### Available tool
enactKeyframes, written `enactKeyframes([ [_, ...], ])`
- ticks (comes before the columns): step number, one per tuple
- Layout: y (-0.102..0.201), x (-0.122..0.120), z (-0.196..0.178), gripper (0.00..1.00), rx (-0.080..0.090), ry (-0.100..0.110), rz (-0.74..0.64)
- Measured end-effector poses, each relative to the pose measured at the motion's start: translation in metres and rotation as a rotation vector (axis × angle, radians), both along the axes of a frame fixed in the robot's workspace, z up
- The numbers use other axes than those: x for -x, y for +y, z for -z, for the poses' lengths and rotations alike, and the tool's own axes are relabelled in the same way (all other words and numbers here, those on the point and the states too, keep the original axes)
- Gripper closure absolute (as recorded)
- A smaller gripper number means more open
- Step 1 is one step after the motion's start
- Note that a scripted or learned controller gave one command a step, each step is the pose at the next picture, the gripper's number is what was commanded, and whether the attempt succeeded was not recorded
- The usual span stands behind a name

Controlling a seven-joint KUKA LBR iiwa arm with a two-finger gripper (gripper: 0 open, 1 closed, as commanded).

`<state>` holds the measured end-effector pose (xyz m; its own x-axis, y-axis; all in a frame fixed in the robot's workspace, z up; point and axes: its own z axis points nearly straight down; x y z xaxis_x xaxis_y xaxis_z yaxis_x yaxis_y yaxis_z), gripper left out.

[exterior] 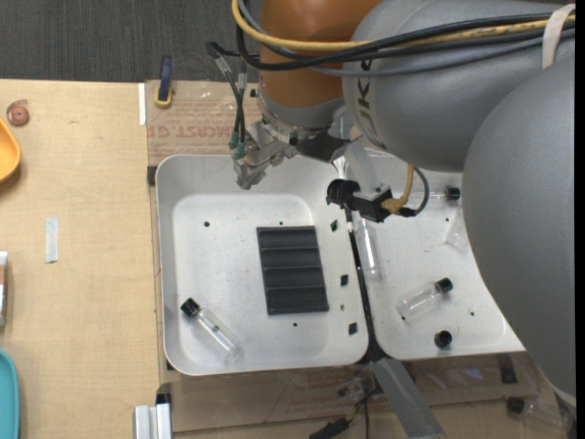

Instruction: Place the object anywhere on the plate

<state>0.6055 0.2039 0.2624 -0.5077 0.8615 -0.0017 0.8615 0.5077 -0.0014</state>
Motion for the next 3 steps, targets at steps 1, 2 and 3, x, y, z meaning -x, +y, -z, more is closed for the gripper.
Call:
enactKeyframes([
  [1, 0.002, 0.058, -0.004, 1.0, 0.0, 0.001, -0.07],
  [2, -0.003, 0.124, -0.008, 1.0, -0.001, 0.001, -0.176],
  [3, -0.006, 0.054, 0.028, 1.0, 0.0, 0.002, -0.121],
])
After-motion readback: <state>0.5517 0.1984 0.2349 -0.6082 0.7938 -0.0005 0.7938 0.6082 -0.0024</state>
